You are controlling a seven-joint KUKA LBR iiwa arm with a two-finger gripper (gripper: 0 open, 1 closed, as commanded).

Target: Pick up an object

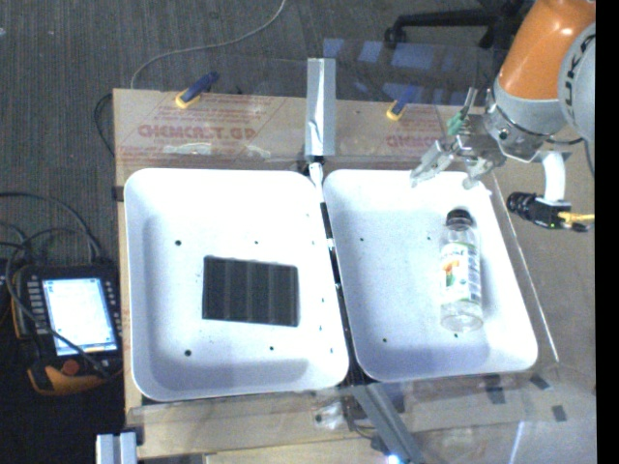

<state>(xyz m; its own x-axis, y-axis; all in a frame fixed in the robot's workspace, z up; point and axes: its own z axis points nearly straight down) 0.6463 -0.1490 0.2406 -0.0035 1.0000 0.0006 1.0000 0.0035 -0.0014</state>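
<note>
Bottle (460, 271) lies lengthwise in right bin (387, 288), near its right wall. Dark slatted rectangle (250, 291) sits in left bin (155, 259). Gripper (449, 169) open, empty, above the bin's far edge, bottle just below it.

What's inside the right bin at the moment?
The right bin holds one clear plastic bottle lying on its side near the right wall, cap toward the far edge. The gripper hangs above the far rim, open, holding nothing. Whatever is under the bottle is hidden.

Bottle (460, 273) lying in right bin (387, 259) — fingers (426, 167) spread, above far rim.
</note>
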